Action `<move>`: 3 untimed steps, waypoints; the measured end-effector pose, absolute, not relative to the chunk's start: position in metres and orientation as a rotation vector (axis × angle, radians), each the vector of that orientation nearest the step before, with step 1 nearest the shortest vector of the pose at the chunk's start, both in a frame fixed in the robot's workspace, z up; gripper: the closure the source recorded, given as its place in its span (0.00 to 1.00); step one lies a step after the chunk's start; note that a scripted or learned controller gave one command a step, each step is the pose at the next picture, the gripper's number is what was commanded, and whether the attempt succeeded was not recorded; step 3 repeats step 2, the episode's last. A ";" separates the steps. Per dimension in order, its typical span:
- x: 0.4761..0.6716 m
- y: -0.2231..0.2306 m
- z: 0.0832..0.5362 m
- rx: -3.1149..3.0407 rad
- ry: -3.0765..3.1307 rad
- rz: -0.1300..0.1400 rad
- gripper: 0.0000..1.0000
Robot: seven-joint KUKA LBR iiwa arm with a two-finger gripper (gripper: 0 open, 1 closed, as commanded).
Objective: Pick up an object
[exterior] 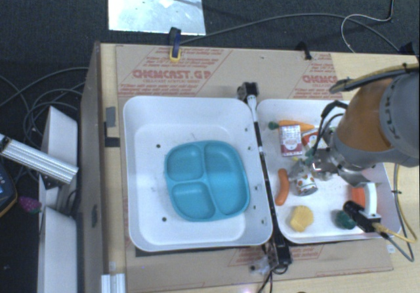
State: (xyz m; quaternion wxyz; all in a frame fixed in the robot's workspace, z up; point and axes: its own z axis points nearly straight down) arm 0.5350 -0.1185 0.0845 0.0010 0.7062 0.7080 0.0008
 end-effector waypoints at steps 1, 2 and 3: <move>0.554 -0.101 0.085 2.217 2.225 0.002 0.00; 0.554 -0.101 0.095 2.215 2.226 0.003 1.00; 0.554 -0.101 0.095 2.215 2.226 0.003 1.00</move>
